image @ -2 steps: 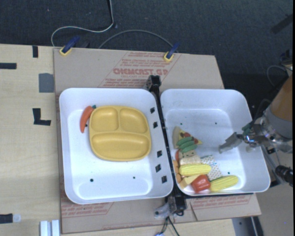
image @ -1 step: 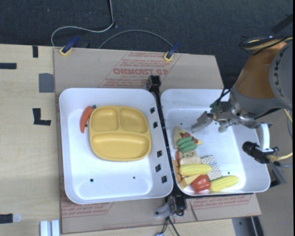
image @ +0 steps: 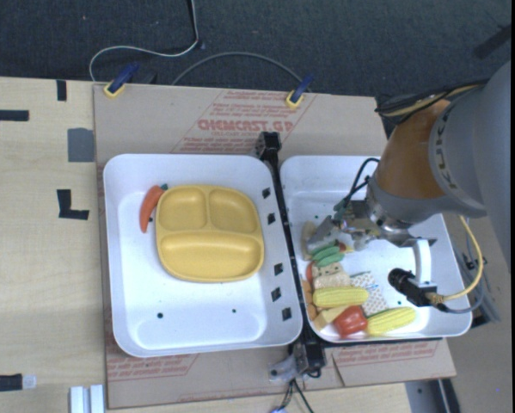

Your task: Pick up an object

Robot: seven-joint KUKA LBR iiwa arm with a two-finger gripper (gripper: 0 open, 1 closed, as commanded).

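Claw (image: 324,233) perhaps touching green piece (image: 328,254)

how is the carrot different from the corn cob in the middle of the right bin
The carrot is orange, slim and tapered; the corn cob is yellow and thicker. The carrot lies in the left bin beside the yellow tray, running nearly up and down the view; the cob lies crosswise among crowded toys. Both are toy vegetables, lying flat.

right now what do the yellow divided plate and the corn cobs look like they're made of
Yellow divided plate: probably moulded plastic, matte, with one even colour and rounded compartment ridges. Corn cobs, one in the right bin and another beside it: likely toy plastic or rubber, with flat uniform yellow and a slight sheen. The look leaves it open.
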